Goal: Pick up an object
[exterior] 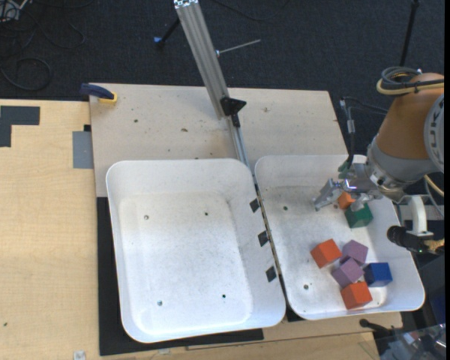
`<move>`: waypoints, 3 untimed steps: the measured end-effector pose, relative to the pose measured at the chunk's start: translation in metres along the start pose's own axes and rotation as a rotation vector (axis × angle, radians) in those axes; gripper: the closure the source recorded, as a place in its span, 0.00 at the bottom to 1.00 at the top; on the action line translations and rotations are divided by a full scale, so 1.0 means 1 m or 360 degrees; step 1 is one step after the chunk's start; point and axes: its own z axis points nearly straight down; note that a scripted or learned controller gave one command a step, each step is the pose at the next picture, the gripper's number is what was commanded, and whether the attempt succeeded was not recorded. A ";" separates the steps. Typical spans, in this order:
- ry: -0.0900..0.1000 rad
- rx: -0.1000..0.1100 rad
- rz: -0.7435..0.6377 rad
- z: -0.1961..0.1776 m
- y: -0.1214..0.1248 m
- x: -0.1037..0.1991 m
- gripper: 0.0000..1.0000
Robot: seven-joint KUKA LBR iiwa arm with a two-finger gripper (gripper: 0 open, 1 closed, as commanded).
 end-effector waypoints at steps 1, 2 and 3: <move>-0.0001 0.0000 0.0002 0.049 0.006 -0.004 0.00; -0.0001 -0.0006 0.0009 0.036 0.007 -0.005 1.00; -0.0006 -0.0018 0.0011 -0.023 0.011 -0.014 1.00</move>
